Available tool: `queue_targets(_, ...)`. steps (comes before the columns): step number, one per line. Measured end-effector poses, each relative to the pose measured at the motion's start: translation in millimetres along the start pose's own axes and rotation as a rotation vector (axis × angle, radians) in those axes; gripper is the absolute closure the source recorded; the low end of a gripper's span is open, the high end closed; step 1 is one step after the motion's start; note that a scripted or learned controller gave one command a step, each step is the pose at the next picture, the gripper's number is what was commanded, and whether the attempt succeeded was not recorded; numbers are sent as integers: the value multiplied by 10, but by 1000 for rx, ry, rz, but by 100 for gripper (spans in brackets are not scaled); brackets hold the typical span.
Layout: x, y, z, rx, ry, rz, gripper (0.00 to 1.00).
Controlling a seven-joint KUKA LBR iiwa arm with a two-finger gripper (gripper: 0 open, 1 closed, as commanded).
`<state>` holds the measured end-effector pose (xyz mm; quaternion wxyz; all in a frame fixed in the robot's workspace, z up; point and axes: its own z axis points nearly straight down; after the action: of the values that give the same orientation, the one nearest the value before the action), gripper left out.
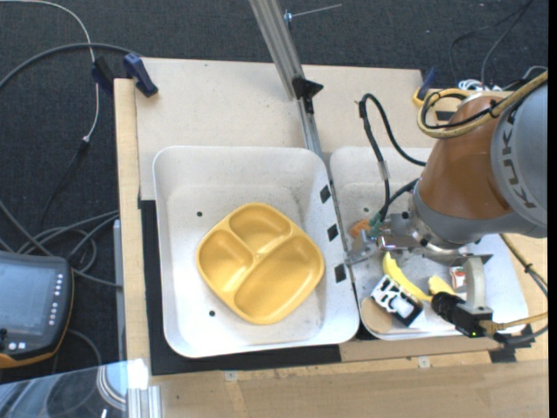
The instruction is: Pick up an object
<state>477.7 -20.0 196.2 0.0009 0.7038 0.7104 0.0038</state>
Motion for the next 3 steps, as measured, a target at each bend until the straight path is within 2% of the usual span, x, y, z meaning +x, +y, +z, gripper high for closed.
queue_targets(1, -41, -2, -70, 5, -2, 7, 100)
queue_targets(2, -42, -5, -64, 6, -2, 7, 0)
queue_targets(3, -141, 58, -344, 4, -4, 9, 0)
